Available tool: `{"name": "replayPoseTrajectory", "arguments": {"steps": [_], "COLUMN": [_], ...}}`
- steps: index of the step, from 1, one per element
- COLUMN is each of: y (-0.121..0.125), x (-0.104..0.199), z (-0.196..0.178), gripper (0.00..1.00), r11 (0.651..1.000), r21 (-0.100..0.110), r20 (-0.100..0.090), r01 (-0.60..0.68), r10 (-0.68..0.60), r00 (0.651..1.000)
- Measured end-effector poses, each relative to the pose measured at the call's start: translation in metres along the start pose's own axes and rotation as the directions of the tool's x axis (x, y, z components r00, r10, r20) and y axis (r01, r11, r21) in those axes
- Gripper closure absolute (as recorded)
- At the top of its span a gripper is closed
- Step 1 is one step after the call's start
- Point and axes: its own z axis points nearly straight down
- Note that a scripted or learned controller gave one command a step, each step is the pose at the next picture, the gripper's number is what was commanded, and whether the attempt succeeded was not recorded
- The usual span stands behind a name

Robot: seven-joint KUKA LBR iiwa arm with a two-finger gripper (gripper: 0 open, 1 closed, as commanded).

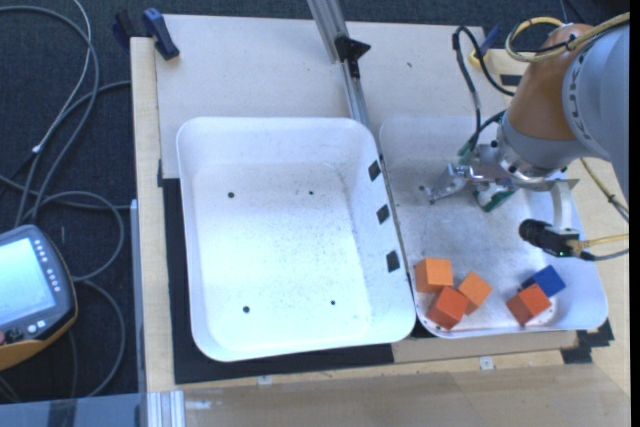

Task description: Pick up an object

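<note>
Five blocks are grouped along the near edge of the right bin (400, 140): three orange ones toward its near-left corner, namely an orange cube (434, 274), a red-orange cube (449, 307) touching it on the near side, and a small orange block (475, 290) just beside both. A blue block (547, 280) and a second red-orange cube (529, 304) are seen touching each other toward the near-right corner. The gripper (478, 183) is positioned over the bin's middle, well apart from every block, with nothing seen between its fingers; finger spread cannot be told from this view. Bare bin floor is left between the gripper and the blocks. The left bin (200, 140) is seen alongside, its right wall just beside the orange cube group.
</note>
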Motion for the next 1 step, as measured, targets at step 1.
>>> {"name": "replayPoseTrajectory", "arguments": {"steps": [1], "y": [0.0213], "x": [-0.0134], "z": [-0.0004], "gripper": [0.00], "r11": [1.000], "r21": [0.006], "r20": [0.000], "r01": [-0.002], "r10": [0.002], "r00": [1.000]}}
